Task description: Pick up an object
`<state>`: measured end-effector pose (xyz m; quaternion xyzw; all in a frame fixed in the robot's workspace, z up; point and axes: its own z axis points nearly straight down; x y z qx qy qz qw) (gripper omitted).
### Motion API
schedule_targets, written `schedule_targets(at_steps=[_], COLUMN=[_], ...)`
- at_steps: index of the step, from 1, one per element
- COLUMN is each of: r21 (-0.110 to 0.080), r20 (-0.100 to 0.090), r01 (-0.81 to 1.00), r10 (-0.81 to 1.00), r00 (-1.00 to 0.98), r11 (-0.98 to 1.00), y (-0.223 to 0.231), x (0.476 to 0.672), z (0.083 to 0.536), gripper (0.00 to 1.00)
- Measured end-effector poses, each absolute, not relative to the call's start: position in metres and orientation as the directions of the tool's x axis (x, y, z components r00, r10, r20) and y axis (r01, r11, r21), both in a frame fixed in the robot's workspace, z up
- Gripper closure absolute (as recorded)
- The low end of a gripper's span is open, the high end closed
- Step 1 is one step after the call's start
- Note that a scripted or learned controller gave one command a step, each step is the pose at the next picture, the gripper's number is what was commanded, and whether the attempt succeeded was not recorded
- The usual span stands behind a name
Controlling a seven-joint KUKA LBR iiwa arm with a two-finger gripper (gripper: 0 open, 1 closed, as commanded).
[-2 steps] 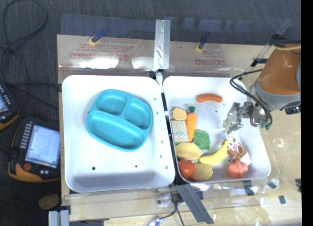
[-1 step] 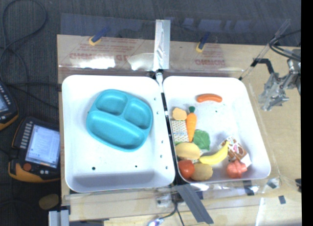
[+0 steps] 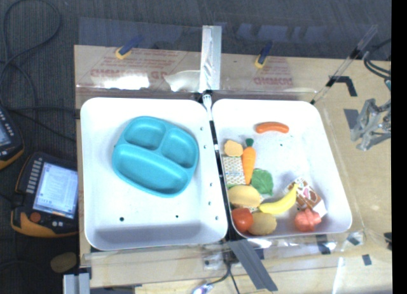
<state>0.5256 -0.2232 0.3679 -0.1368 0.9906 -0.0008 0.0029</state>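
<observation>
A blue divided plate [image 3: 155, 154] lies in the left bin [image 3: 95, 223]; a handheld pendant [image 3: 46, 194] rests left of the bench.

free: bare floor of right bin [image 3: 299, 159] beyond and right of carrot [image 3: 248, 162] | blocked: near wall below carrot, crowded by banana [image 3: 280, 203], lemon [image 3: 243, 195], tomato [image 3: 241, 218]; sausage [image 3: 271, 128] above

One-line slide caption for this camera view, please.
Blue divided plate in the left bin; toy foods, including a banana, in the right bin.
</observation>
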Motion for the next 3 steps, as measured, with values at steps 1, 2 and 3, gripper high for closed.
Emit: schedule_targets(at_steps=[1,2,3], r21=[-0.003,-0.002,-0.002], r20=[-0.005,-0.006,-0.004], r01=[-0.367,-0.391,-0.481], r10=[-0.367,-0.391,-0.481], r00=[-0.93,-0.921,-0.877], r11=[0.93,0.921,0.877], y=[-0.223,-0.223,-0.224], x=[0.495,0.493,0.528], z=[0.393,0.393,0.398], gripper=[1.0,1.0,1.0])
